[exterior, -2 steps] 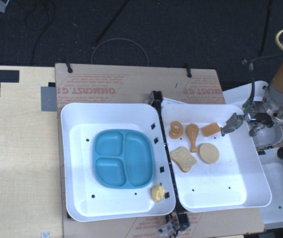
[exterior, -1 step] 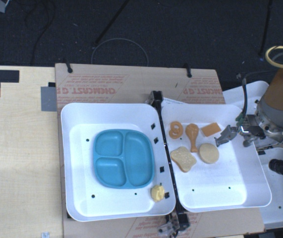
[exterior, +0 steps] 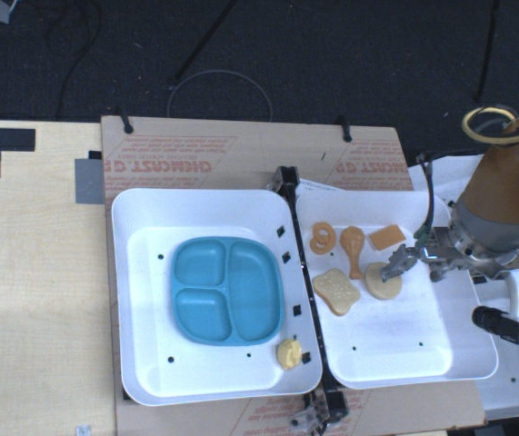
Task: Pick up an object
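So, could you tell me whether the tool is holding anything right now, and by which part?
It cannot be told. The tool sits low over the round tan piece in the right bin, at its upper edge, but no grip is visible.

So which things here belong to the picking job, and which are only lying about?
Job: claw; round tan piece beneath it; drumstick; pretzel; orange wedge; bread slice.

Lying about: blue divided plate; yellow lump; cardboard sheet; cables.
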{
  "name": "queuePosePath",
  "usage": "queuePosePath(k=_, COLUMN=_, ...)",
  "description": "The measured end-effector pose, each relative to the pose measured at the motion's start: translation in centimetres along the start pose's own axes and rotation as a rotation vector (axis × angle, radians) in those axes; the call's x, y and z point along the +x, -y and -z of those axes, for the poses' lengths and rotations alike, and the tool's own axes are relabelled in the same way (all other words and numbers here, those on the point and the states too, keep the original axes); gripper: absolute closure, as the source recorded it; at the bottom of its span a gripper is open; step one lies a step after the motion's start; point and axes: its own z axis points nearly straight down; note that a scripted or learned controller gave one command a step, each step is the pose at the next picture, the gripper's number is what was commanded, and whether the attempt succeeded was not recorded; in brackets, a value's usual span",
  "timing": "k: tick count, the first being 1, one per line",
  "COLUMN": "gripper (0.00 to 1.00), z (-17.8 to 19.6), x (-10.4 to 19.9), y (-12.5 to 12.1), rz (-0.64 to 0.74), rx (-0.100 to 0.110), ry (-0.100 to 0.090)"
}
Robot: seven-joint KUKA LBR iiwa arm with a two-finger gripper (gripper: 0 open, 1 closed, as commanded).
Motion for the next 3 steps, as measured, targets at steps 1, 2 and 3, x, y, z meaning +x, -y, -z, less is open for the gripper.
queuePosePath(k=1, gripper=0.0, z=-6.4, x=0.6, y=-0.1, rz=-0.001, rx=0.002, ry=-0.001)
queuePosePath(k=2, gripper=1.0, z=-5.0, x=0.4, y=-0.1, rz=-0.006, rx=-0.001, ry=0.0)
queuePosePath(k=3, gripper=1.0, z=1.2, x=0.6, y=0.3, rz=0.001, rx=-0.008, ry=0.002)
